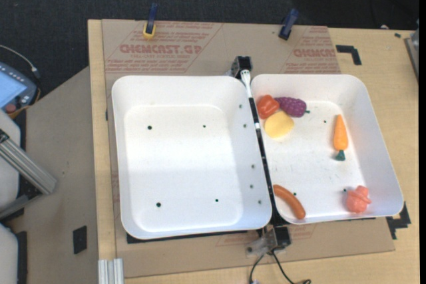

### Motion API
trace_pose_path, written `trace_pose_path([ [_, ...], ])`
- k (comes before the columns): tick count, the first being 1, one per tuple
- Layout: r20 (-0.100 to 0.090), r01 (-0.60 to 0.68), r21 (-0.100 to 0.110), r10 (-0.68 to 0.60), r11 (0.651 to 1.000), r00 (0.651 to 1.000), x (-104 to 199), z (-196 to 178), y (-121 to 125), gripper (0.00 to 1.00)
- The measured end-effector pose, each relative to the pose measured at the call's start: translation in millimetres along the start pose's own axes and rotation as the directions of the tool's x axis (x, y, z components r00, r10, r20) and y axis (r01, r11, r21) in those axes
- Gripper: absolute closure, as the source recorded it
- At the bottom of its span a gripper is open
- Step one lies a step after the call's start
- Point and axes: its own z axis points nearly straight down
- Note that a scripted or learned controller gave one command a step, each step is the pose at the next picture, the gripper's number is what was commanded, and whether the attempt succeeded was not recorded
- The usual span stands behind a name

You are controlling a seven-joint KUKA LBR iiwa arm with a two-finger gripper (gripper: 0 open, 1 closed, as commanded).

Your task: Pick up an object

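Five toys sit in my right bin point(373, 136): pepper point(267, 106), grapes point(291, 105), lemon point(279, 126), carrot point(340, 134) at three o'clock, sausage point(289, 201); the pincer's state I cannot tell.

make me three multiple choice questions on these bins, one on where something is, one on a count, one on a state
1. Where does the carrot lie?
A. in the left bin
B. in the right bin, toward its right side
C. on the cardboard outside both bins

2. How many toy foods lie in the right bin?
A. three
B. four
C. six

3. How does the sausage lie?
A. flat on the bin floor near the front-left corner
B. standing on end
C. stacked on top of the carrot

Answers:
1 B, the orange carrot lies by the right wall of the right bin.
2 C, there are the red pepper, purple grapes, yellow lemon, carrot, sausage and pink piece.
3 A, it lies lengthwise on the floor, apart from the other items.
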Motion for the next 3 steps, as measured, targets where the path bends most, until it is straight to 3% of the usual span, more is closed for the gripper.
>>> trace_pose_path([
  [1,0.0,0.0,0.001,0.0,1.0,1.0,0,0,0,0.0],
  [2,0.002,0.0,-0.005,0.0,1.0,1.0,0,-11,1,1.0],
  [3,0.002,0.0,-0.003,0.0,1.0,1.0,0,-10,1,0.0],
])
